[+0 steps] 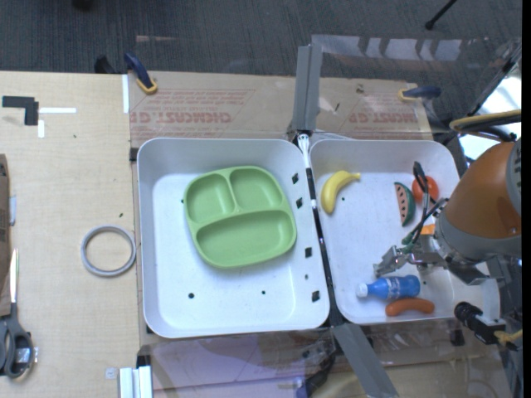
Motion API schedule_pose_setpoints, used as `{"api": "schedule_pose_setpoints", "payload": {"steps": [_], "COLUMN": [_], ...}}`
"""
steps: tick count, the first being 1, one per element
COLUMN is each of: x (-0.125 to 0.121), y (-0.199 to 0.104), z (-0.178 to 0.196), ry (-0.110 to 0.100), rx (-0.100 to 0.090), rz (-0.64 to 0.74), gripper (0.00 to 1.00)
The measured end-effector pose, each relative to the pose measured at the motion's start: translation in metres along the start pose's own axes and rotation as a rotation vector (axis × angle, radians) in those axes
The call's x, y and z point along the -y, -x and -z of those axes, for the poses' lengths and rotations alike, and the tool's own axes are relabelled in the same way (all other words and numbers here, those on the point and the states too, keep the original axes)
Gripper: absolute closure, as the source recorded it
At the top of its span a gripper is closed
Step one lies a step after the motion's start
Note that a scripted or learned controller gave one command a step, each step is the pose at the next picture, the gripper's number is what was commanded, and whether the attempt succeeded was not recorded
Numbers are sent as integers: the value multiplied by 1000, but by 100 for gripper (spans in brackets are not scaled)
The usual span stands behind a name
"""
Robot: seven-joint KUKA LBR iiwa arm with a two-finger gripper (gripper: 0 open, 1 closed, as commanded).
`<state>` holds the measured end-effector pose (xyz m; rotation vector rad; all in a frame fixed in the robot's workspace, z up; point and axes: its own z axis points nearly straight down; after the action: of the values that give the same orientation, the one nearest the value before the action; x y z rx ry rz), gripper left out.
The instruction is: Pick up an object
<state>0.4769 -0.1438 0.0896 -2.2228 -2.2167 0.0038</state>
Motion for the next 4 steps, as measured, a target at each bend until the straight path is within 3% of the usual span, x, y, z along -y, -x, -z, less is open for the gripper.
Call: {"api": "schedule_pose_setpoints", "payload": {"steps": [1, 2, 3, 4], "x": [0, -47, -69, -85], "y": [1, -12, 45, -54], "z": [7, 0, 189, 131], "ry": [-3, 0, 0, -3], "rx": [-2, 0, 2, 1], "rz": [-3, 4, 5, 5], "gripper": [100, 100, 100, 100]}}
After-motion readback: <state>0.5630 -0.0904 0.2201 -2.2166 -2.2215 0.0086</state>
